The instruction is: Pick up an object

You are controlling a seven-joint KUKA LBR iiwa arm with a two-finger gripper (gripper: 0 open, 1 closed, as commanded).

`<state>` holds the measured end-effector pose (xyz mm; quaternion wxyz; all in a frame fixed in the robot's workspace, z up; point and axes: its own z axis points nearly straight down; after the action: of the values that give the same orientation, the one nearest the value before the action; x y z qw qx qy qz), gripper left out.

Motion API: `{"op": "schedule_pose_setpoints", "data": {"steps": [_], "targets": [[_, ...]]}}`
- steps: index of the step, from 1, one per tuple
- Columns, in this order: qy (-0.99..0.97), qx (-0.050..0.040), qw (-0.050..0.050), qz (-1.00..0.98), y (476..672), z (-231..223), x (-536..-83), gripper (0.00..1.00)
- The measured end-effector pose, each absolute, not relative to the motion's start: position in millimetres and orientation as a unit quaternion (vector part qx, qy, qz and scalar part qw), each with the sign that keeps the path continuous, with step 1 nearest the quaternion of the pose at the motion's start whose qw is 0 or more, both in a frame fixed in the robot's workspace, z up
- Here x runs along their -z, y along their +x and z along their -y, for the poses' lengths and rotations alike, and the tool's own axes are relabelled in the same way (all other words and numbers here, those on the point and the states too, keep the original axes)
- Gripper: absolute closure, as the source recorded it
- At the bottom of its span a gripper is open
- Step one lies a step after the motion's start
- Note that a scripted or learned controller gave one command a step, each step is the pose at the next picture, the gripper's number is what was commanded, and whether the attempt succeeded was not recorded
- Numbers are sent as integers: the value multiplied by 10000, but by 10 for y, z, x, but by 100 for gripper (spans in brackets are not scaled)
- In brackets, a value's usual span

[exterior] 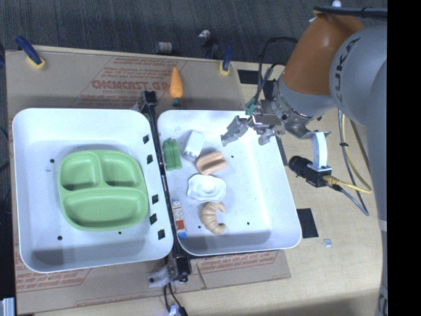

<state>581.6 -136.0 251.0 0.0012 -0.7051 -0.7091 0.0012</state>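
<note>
Up in the right-centre of the frame, the gripper [250, 129] hangs over the upper right part of the right bin [263, 196]; its two fingers stand spread apart, one slanting down-left toward the bin floor, the other shorter beside it, and nothing lies between them; behind it the grey arm [358, 64] with its orange band fills the upper right corner. Just left of the fingertips, apart from them, a small white block [193, 142] sits near the bin's upper left; beside that, against the left wall, a green ridged piece [172, 154] stands lengthwise; below the block lies a tan bun-like roll [210, 162], then a white fried-egg shape [206, 188] touching it from beneath, then a croissant [214, 217] nearest the lower edge. Farther left, the left bin [26, 176] holds a green divided plate [102, 189]; above the bins, on the cardboard, an orange carrot [175, 83] lies alone.
</note>
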Motion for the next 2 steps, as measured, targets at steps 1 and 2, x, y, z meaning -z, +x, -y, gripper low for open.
{"op": "schedule_pose_setpoints", "data": {"steps": [1, 2], "targets": [[-7045, -25, 27, 7097, 5991, 1311, -1328, 0], [-7044, -15, 17, 7098, 5568, 1197, -913, 0]]}}
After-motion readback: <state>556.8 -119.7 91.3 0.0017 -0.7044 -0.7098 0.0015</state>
